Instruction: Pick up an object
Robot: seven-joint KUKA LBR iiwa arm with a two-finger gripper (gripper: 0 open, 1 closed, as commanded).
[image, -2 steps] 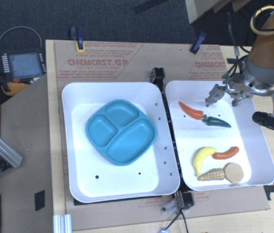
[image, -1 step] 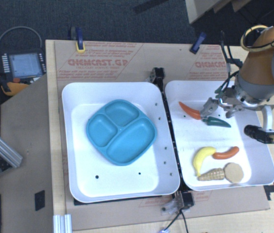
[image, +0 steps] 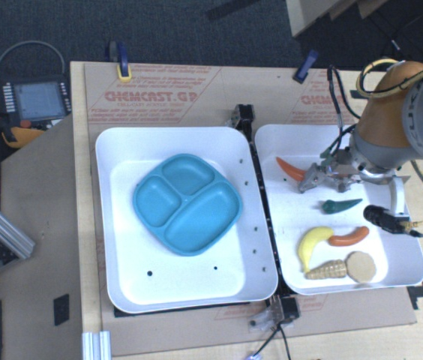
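In the right bin [image: 414, 265] lie several toy foods. An orange-red chili [image: 292, 169] is at the upper left and a green pepper [image: 341, 205] in the middle. A yellow banana [image: 313, 244], a red sausage [image: 348, 237], a tan cone [image: 327, 271] and a round biscuit [image: 361, 266] lie near the front. My gripper [image: 330, 175] hangs low over the bin's upper middle, just right of the chili and above the green pepper. The wrist hides its tips, and I see nothing held.
The left bin [image: 121, 276] holds a blue divided plate [image: 187, 202]. A black ridge [image: 260, 201] separates the two bins. The grey arm with its orange band [image: 391, 111] and cables comes in from the right above the right bin's far edge.
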